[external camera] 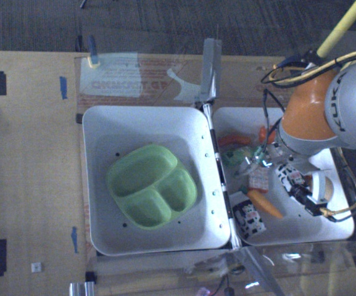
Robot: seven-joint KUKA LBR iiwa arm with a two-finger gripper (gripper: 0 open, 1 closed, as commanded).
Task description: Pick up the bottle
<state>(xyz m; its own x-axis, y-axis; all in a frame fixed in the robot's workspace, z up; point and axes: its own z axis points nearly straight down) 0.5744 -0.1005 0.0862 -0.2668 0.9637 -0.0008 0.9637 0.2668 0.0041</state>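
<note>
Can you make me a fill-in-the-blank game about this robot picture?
1. The green plate lies in the ____ bin.
2. The band above the robot's wrist is colored ____.
3. The plate has ____ compartments.
4. The arm reaches over the ____ bin, where small items lie.

Missing words: left; orange; three; right

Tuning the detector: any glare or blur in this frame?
Camera view: glare on the clear sheet behind the left bin and on the clear panel along the bottom; soft shadow beside the green tray; right-bin clutter under the arm looks blurry.
</note>
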